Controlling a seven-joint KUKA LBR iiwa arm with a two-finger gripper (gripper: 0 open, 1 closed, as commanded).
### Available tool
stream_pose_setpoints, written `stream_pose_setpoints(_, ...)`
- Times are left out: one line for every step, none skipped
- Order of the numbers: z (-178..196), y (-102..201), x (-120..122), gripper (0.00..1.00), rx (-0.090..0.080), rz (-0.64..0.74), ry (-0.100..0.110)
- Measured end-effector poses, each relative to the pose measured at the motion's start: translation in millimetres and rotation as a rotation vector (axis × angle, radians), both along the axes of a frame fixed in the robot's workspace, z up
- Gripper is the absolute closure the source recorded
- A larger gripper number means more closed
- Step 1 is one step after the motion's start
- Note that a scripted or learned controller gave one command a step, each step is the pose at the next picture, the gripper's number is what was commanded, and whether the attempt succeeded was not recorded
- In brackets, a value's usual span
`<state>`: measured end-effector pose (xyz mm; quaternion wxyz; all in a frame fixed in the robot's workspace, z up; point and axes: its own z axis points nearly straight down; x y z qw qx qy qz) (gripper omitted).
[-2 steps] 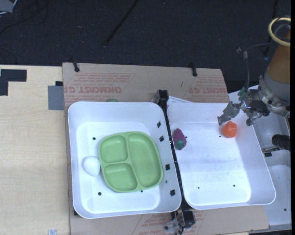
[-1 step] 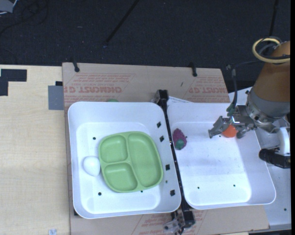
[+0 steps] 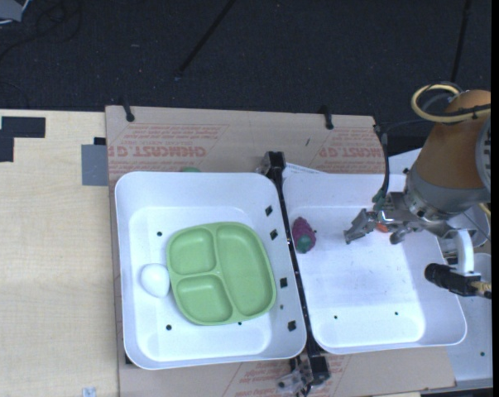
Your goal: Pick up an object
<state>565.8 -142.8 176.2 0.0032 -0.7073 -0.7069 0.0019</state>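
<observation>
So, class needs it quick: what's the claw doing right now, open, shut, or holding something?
Claw: open, holding nothing, above the right bin, with the purple object apart to its left.

- A light wooden worktop [image 3: 42, 246] runs along the left, with black marks [image 3: 13, 135] and a grey square [image 3: 93, 164] on it.
- A sheet of brown cardboard [image 3: 232, 143] printed in red lies under both bins.
- The left white bin [image 3: 129, 222] and the right white bin [image 3: 448, 329] sit side by side, joined by black clips [image 3: 275, 165] along their shared edge.
- Dark carpet [image 3: 232, 31] covers the floor behind, with cables [image 3: 208, 35] trailing across it.
</observation>
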Motion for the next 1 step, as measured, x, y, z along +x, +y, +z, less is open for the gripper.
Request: stream_pose_setpoints(-64.3, 1.4, -3.1, 0.00, 0.001, 0.000, 0.001)
